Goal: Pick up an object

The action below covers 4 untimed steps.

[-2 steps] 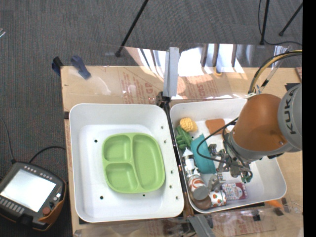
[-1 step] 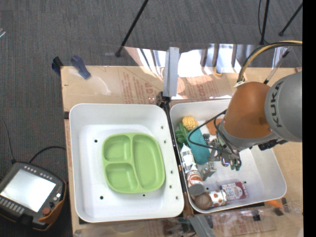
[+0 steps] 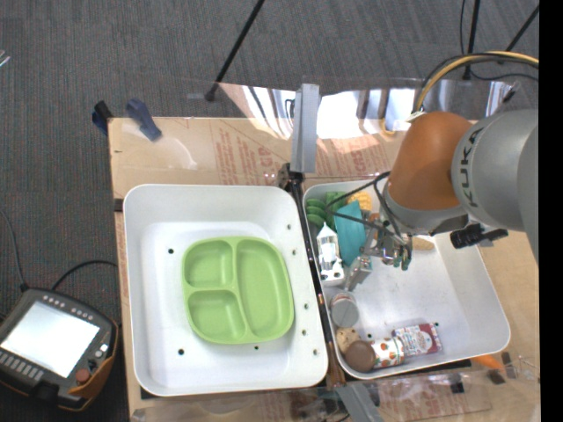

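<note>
Green divided plate in left bin, end effector over cluttered right bin

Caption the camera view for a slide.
KUKA arm's hand hovers over the cluttered right white bin; a green three-compartment plastic tray lies in the left white bin.

The left bin is largely taken up by a green divided plate lying flat at its middle, with bare white floor left all around the plate. In the right bin, open floor is found right of the plate's far neighbours: clutter is crowded along the wall nearest the plate, where a teal object, a small white bottle, a metal can and a patterned bottle are packed.
</note>
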{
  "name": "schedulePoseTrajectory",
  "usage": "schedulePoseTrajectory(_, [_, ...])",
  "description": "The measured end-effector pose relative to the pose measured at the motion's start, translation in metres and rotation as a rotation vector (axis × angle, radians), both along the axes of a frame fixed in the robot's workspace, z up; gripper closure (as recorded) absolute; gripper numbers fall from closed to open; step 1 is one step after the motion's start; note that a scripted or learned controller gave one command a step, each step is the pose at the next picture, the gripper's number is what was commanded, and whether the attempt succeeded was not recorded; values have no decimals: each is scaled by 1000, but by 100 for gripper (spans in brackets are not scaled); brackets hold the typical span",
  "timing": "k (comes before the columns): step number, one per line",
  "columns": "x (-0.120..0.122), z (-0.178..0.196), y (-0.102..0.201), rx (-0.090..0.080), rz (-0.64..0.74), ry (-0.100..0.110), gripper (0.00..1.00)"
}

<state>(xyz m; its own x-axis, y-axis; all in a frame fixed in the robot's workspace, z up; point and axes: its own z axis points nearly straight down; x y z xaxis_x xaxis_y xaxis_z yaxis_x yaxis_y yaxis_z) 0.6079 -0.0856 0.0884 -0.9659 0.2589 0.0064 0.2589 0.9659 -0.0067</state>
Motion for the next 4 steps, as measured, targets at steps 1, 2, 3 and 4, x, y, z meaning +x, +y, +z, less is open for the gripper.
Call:
schedulePoseTrajectory(1, [17, -2, -11, 10, -186, 26, 0])
schedulePoseTrajectory(2, [-32, 8, -97, 4, -383, -24, 0])
schedulePoseTrajectory(3, [21, 3, -59, 1, -375, 3, 0])
schedulePoseTrajectory(4, [27, 1, -24, -7, -522, -3, 0])
